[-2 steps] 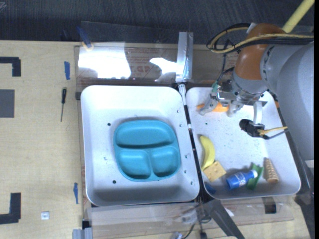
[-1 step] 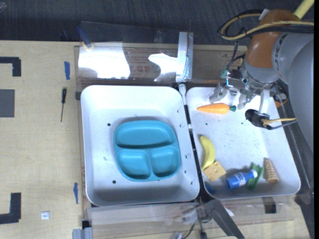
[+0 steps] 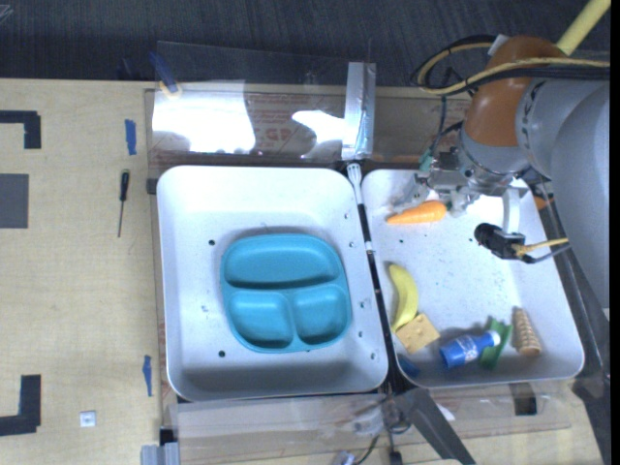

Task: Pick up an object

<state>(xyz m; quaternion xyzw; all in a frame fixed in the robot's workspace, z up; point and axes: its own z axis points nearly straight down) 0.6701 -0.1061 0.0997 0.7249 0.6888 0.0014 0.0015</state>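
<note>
Hovering at the carrot's point(image 3: 417, 215) end, the gripper point(image 3: 448, 198) is open or closed, I cannot tell. Gripping so off-centre is risking a slip.

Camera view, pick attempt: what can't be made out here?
- Contact between the gripper and the carrot: the arm overhangs the carrot's right end, so touching or apart cannot be told.
- Green item in the right bin: mostly covered by the blue bottle and too small to identify.
- Right bin's upper right corner: hidden under the arm.
</note>
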